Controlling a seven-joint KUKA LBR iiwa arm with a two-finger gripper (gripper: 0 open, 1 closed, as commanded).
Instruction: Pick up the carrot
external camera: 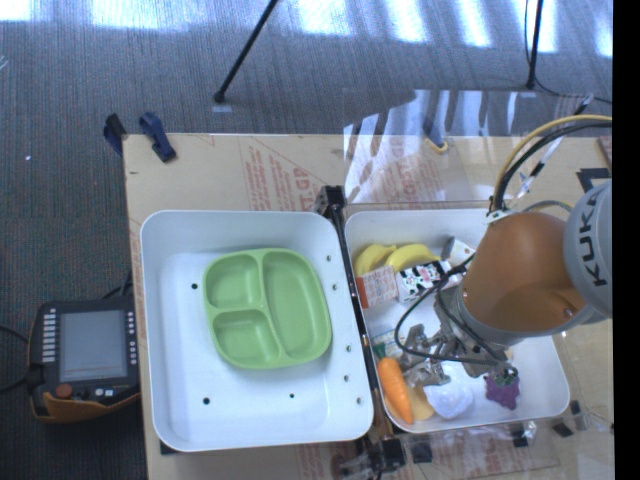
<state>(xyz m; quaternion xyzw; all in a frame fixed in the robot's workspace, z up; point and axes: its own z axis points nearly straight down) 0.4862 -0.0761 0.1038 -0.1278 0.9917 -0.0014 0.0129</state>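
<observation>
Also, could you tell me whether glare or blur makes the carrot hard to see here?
Camera view: the carrot is evenly lit and fairly sharp; glare falls on the clear panel behind the right bin; the tool is dark and cluttered.

Pretty clearly a robotics lab, not anyone's home. A KUKA arm [540, 268] is reaching in from the right over two white bins [160, 268] sitting on a plywood bench [260, 168]. A teach pendant [88, 353] is lying on the grey carpet [120, 58] at left, tripod legs [250, 38] are standing at the far side, and clamps [155, 136] are gripping the bench's far left corner.
</observation>
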